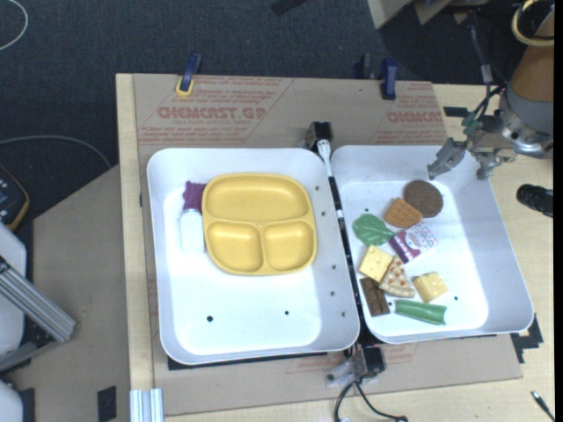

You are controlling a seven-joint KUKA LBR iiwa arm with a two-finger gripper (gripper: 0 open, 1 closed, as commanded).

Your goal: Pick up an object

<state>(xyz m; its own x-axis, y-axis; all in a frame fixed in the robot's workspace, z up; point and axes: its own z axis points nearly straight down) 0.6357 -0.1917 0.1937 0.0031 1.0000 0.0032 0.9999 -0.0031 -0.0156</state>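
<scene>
Above the right bin's [493, 236] far edge, the gripper [464, 163] hangs spread wide, holding nothing. Just below lies 1 brown cookie [424, 198]: light, rigid, flat; grip across its rim.

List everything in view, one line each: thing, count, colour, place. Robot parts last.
Divided plate: 1, yellow, left bin.
Bottle: 1, white with purple cap, left bin, against the plate's left edge.
Toy food pile: about ten pieces, mixed colours, right bin.
Round cookie: 1, brown, top of pile.
Green bean: 1, green, pile's near end.
Bins: 2, white, side by side.
Clamps: 2, yellow and blue, bench's far edge.
Gripper: 1, grey, open, above right bin's far right corner.
</scene>
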